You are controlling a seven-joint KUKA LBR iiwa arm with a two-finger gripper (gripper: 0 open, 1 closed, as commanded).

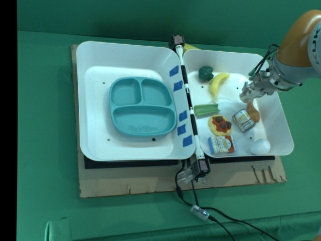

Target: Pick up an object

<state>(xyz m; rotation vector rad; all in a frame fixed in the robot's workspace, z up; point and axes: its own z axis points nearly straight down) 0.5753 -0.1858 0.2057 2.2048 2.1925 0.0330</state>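
Two bins stand side by side on the counter (pixel 45 134). In the left bin (pixel 95 59) a divided plate (pixel 143 106) lies near the middle. The right bin (pixel 281 129) holds the small things: broccoli (pixel 205 73) at upper left, a banana (pixel 217 83) just right of it, a celery piece (pixel 206 109) below them. Lower lie a pizza piece (pixel 220 125), a carton (pixel 222 144), a can (pixel 244 120) and an egg (pixel 260 146) at lower right. The pincer (pixel 249 95) hangs above the can.
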